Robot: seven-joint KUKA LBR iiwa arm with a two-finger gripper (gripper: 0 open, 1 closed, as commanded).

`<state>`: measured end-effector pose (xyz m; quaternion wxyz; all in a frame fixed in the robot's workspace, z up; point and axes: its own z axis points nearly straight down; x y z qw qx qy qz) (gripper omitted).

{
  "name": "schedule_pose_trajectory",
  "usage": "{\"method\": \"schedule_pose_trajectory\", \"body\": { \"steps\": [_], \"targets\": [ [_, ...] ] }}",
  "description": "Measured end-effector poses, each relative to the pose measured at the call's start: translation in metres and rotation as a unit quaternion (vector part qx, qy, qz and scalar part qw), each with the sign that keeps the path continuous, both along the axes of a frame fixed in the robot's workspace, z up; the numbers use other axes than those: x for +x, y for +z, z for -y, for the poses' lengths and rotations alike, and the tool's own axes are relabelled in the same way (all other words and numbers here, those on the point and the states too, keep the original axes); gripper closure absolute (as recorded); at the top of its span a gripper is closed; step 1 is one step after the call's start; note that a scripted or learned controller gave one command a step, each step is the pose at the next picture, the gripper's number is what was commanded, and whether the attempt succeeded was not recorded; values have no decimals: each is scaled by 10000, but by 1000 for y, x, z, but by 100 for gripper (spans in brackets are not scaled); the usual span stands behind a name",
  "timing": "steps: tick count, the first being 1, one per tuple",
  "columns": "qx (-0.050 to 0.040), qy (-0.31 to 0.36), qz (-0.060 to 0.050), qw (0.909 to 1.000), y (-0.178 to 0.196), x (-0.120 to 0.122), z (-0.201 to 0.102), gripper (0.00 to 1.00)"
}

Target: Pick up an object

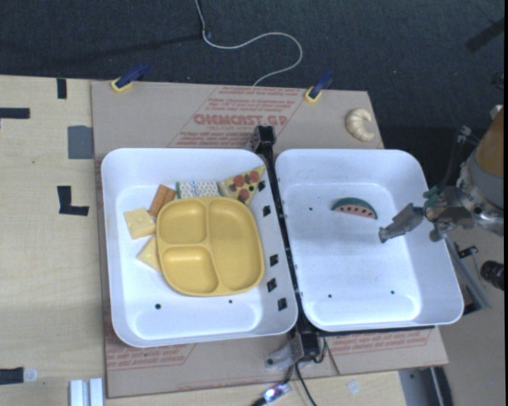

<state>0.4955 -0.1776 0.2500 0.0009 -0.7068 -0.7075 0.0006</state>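
Claw (400,225): seen over the right bin (356,311); finger spread cannot be told; nothing seen held. Watermelon slice (355,207): one, right bin, just beside the claw. Left bin (186,324): one yellow divided plate (210,245), several small food pieces (140,223) around it.

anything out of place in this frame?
One thing: a croissant-like toy lies on the cardboard outside both bins, beyond the right bin. The yellow divided plate covers several small pieces in the left bin.
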Motion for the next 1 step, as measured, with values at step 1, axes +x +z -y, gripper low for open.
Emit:
{"method": "schedule_pose_trajectory", "body": {
  "steps": [1],
  "targets": [
    [8,-4,-29,10000,-64,-2,4,0]
  ]
}}
